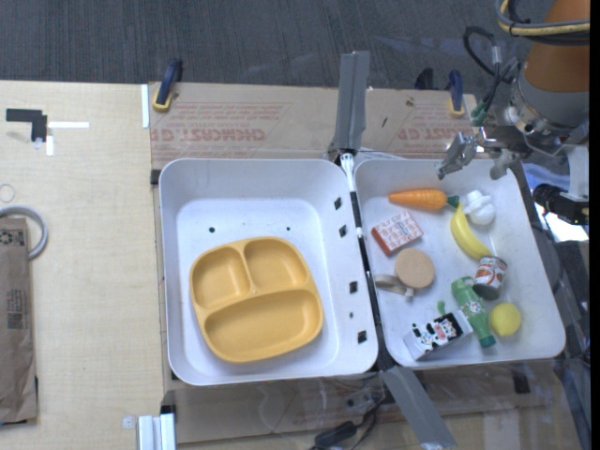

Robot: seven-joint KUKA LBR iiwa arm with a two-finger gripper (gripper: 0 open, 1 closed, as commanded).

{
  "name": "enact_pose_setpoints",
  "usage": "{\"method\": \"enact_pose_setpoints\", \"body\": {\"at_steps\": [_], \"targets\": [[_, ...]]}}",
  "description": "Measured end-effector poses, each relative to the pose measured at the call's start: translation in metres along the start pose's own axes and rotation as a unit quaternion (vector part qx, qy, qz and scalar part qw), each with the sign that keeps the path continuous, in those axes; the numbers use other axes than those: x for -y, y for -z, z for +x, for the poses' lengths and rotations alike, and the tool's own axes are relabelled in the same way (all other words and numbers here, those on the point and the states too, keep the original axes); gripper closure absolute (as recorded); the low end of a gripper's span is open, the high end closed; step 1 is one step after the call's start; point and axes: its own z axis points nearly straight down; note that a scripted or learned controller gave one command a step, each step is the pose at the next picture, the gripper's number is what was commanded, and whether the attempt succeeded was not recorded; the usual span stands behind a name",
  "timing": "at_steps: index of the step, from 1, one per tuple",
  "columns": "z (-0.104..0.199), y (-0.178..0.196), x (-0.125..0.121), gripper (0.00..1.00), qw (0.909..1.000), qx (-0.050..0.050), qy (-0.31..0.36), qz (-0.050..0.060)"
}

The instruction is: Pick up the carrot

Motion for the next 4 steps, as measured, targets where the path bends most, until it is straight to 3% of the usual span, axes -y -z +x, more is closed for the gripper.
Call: {"method": "enact_pose_setpoints", "body": {"at_steps": [1,2,3,4], "targets": [[-0.049,-0.094,0.028,0.0,1.0,0.001,0.002,0.0],[0.01,-0.07,0.045,0.0,0.9988,0.0,0.049,0.0],[-0.024,-0.06,0.072,0.0,0.9983,0.0,0.058,0.0],[0.021,-0.078,0.047,0.0,0.9926,0.0,0.122,0.0]]}}
